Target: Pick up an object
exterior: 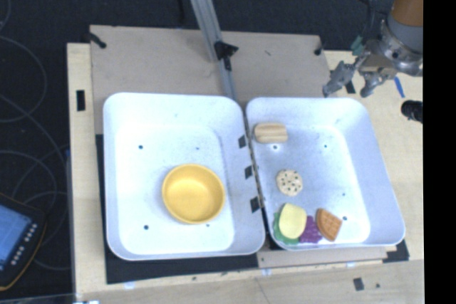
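Note:
The right bin [356, 124] holds a tan bread roll [270, 133] near its back left corner, a chocolate-chip cookie [288, 182] in the middle, and at the front a yellow-green fruit [291, 221], a purple grape bunch [311, 231] and an orange-brown piece [328, 224]. My gripper [352, 82] hangs above the back right corner of this bin, well away from every item. Its two fingers stand spread apart with nothing between them.
A yellow bowl [192, 193] sits in the left bin [128, 139]. A slanted metal pole [203, 7] rises behind the bins where they meet. A tablet [14, 238] lies off the bench at the left.

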`<state>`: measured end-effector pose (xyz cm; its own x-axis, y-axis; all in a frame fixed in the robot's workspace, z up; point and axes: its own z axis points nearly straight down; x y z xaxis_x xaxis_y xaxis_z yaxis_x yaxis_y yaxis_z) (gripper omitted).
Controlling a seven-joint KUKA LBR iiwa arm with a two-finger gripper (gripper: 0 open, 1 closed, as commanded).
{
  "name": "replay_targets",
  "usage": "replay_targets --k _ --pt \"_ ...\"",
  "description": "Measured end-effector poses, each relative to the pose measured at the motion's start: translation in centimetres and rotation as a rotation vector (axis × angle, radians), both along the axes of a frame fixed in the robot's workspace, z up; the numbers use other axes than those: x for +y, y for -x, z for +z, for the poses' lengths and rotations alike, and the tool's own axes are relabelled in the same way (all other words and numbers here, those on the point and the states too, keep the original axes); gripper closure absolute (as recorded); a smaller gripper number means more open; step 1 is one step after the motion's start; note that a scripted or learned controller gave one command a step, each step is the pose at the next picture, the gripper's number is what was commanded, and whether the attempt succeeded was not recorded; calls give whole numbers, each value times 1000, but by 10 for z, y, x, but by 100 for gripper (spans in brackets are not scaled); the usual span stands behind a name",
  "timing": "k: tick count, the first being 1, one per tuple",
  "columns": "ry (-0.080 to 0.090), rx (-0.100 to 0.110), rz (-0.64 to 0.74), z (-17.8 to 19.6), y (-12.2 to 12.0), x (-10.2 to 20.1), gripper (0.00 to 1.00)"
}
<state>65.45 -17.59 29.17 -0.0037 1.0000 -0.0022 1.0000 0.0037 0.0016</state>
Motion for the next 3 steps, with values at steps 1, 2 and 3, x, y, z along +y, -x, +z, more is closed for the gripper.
replay_targets --k 1,2,3 --pt "1 1 0 0 0 -1 0" --pt "0 6 -2 -62 4 3 0" --pt "0 5 -4 -104 3 3 0"
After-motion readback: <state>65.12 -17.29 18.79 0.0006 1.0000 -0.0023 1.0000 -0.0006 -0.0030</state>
